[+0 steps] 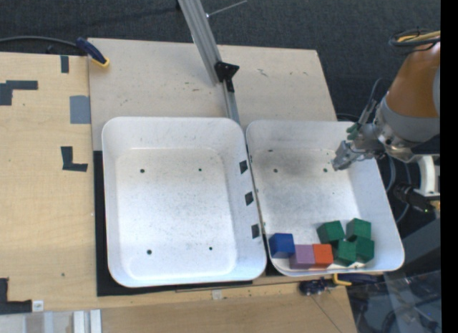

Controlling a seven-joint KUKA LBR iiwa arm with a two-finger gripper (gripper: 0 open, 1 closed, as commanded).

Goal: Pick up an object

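While the gripper [345,158] hangs over the upper right part of the right bin [300,181], nothing sits between its tips, and from this slant you cannot tell how it is set, so treat it as carrying nothing. The arm [411,99] comes in from the right edge, with its orange band just above the wrist.

Everything you could pick lies in a cluster along the near wall of that bin, well apart from the gripper: a blue block [282,244] on the left, a purple block [305,255] and an orange block [323,254] touching one another beside it, and a heap of green blocks [347,240] crowded towards the near right corner. The left bin [172,203] holds no blocks.

You would do best, I judge, to go for the blue block, since it has bare floor on its left and far sides. The green ones are packed too tightly for clean finger room, and the corner wall may get in the way. Bring the gripper down square over the block, with the fingers straddling its free faces, and keep clear of the divider between the bins.
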